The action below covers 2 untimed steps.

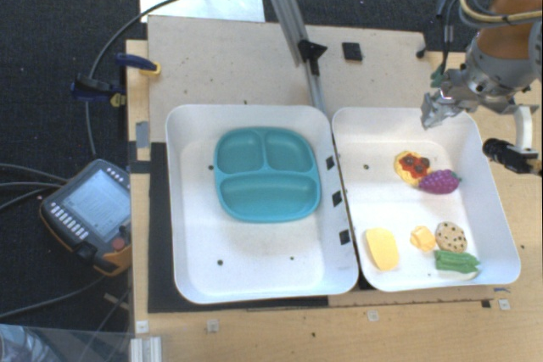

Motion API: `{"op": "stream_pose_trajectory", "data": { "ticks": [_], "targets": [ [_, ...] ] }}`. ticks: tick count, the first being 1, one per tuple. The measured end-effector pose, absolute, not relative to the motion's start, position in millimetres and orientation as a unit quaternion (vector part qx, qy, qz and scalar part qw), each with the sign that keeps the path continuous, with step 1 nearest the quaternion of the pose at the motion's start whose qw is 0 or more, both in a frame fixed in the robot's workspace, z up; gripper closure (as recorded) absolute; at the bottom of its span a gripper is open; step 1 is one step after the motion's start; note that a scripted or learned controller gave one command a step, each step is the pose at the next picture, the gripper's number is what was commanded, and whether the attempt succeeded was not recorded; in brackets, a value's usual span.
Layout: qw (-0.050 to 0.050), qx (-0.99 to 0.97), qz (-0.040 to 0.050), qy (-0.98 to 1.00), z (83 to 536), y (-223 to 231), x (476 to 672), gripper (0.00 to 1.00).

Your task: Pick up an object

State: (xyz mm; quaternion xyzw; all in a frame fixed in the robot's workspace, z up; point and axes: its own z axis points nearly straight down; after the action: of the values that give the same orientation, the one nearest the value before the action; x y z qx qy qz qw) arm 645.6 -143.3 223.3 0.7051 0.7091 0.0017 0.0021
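Over the right bin: the gripper (pixel 435 113) hangs above the far rim of the right bin (pixel 488 182), at the end of the grey arm (pixel 501 21) with its orange band.
Gripper state: too small and blurred here; I cannot tell whether it is parted or closed, and nothing shows clamped in it.
Nearest toys: just below the gripper lie a yellow round piece with red and dark spots, perhaps a toy pizza (pixel 412 166), and touching its right side a purple grape bunch (pixel 439 181).
Farther below the gripper: a plain yellow slab (pixel 382 249), a small orange-yellow chunk (pixel 422 237), a tan speckled cookie (pixel 450 236) and, touching it, a green bean pod (pixel 457 262).
Left of the gripper: the left bin (pixel 191 267) holds a teal three-part plate (pixel 266 175), well apart.
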Motion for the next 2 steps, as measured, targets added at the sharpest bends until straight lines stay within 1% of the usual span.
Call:
{"op": "stream_pose_trajectory", "data": {
  "ticks": [1,2],
  "targets": [
    [0.001,0.704,0.0014,0.710,235,-91,640.3,1.00],
    [0.000,0.704,0.0012,0.711,235,-35,642.8,1.00]
  ]
}}
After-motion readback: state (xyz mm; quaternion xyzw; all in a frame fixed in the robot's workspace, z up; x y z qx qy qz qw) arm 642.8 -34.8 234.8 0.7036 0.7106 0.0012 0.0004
